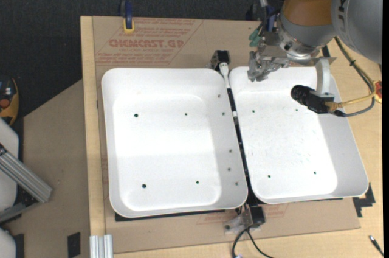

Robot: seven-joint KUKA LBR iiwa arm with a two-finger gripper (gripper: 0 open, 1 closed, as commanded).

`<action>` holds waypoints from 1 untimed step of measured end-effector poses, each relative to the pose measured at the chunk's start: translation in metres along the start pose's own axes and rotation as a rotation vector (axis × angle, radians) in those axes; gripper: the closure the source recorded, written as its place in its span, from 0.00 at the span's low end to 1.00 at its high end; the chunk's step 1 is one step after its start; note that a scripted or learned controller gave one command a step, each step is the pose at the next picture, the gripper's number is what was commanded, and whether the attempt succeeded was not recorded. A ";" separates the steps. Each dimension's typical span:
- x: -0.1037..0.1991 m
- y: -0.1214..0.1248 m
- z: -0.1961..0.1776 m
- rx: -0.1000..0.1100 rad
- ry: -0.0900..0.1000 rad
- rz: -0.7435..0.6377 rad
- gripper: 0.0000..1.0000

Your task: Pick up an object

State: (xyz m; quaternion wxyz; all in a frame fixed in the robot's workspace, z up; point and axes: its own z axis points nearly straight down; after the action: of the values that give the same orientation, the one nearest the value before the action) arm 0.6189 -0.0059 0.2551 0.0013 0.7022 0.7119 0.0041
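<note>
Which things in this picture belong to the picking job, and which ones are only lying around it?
Part of the job:
- gripper, over the far edge of the right bin
- right bin
- left bin

Just lying about:
- blue clamp on the board's far edge
- brown board printed CHEMCAST, under the bins
- black clip between the bins
- aluminium bar, off the board

End effector point(262, 74) hangs over far edge of right bin point(292, 156), left bin point(164, 144) alongside.
</note>
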 end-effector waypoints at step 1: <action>0.038 -0.018 -0.206 -0.014 -0.002 0.008 1.00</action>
State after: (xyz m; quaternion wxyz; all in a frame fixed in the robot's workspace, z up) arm 0.5989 0.0306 0.4613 0.0069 0.7051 0.7090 0.0084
